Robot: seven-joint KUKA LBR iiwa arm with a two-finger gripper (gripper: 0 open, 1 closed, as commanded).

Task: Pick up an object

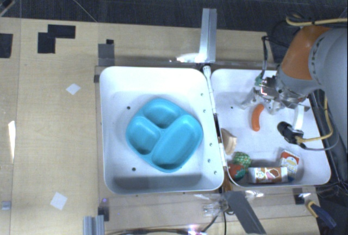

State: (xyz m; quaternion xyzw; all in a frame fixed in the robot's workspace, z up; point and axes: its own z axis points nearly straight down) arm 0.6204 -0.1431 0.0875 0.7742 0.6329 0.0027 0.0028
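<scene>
In the right bin [234, 92] an orange sausage-shaped piece [255, 118] stands nearly on end, its top touching the underside of my gripper [265, 99]. The gripper hangs over the bin's back middle, and the grey arm with its orange band [298, 57] comes in from the right. Whether the orange piece rests on the bin floor or hangs from the gripper is hidden. Along the bin's front lie a tan lump [229, 141], a green knobbly piece [241, 160], a small bottle on its side [267, 174] and a red and white carton [290, 161].
The left bin [117, 98] holds a blue divided plate [163, 133] in its middle. A metal post [209, 35] rises behind the wall between the bins. A black cable end [286, 130] dangles from the arm over the right bin.
</scene>
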